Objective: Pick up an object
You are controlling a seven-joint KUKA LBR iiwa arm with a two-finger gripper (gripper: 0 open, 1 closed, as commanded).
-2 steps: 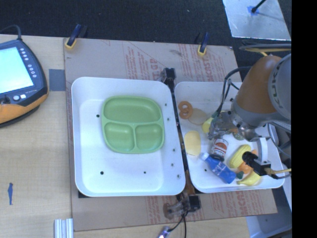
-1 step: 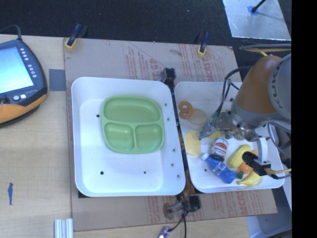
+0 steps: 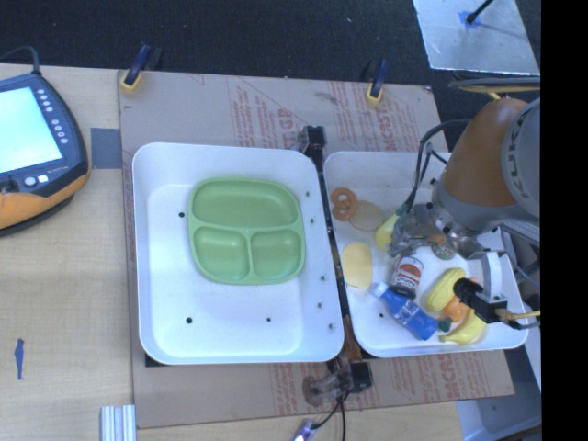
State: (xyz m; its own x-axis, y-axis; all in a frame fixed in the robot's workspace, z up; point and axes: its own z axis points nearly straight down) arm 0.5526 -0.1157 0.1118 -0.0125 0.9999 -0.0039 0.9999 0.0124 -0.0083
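While the arm [image 3: 487,168] hangs over the right bin [image 3: 367,343], I read the pick as not yet done: nothing is visibly lifted. The gripper [image 3: 411,237] sits low among the clutter, and I cannot tell how it is set. Just at its 6 o'clock stands a small white bottle [image 3: 408,274]; a blue object [image 3: 409,312] lies further toward 6, yellow pieces [image 3: 447,289] toward 4, a brown ring [image 3: 344,203] toward 10. The left bin [image 3: 161,274] holds 1 green divided plate [image 3: 246,230]. Grasp and lift remain.
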